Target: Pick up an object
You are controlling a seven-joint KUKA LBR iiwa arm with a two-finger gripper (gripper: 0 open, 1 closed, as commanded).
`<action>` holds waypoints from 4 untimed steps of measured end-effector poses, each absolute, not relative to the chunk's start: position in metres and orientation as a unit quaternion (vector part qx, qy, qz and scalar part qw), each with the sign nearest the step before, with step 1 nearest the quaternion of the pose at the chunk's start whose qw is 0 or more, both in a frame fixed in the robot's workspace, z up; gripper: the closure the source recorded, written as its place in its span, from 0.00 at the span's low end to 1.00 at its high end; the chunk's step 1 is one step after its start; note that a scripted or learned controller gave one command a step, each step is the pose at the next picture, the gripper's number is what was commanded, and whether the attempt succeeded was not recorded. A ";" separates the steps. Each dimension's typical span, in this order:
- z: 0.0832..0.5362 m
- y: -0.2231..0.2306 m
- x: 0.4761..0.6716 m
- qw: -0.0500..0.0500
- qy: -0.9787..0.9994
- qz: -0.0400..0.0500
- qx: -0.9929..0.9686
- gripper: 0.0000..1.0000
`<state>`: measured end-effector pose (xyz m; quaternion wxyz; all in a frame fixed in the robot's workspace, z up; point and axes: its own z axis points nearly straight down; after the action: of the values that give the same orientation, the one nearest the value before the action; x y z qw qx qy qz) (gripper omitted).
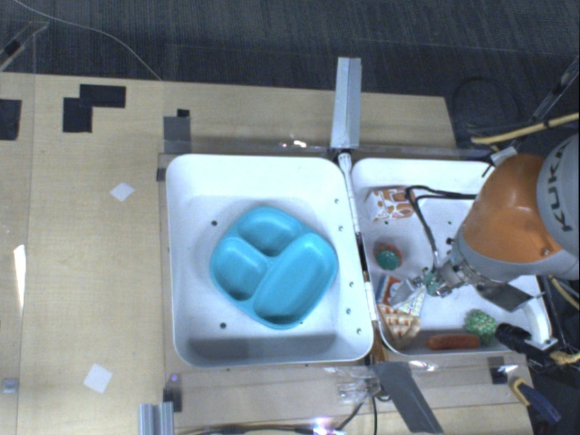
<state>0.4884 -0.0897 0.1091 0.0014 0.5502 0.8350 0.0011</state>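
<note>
My gripper [419, 288] hangs low in the right bin [453, 175], its tip over a waffle-patterned snack piece [399, 319] with a red strip beside it. A small teal ball [388, 258] lies just up and left of the tip. A green broccoli-like toy [480, 323] and a brown sausage [453, 341] lie near the bin's front edge. An orange-and-white packet [391, 204] rests at the bin's back left. The arm's orange band [512, 216] covers the bin's right part.
The left bin [190, 243] holds a blue three-compartment plate [272, 265]. A metal divider post [346, 102] stands between the bins at the back. Black cable [435, 208] runs across the right bin toward the wrist.
</note>
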 end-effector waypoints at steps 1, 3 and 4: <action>0.095 -0.090 0.496 0.010 0.910 0.006 0.414 0.00; 0.096 -0.090 0.499 0.016 0.871 0.008 0.491 1.00; 0.094 -0.093 0.497 0.012 0.806 0.009 0.592 1.00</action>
<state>0.4970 -0.0934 0.0945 0.0122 0.5919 0.8059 0.0092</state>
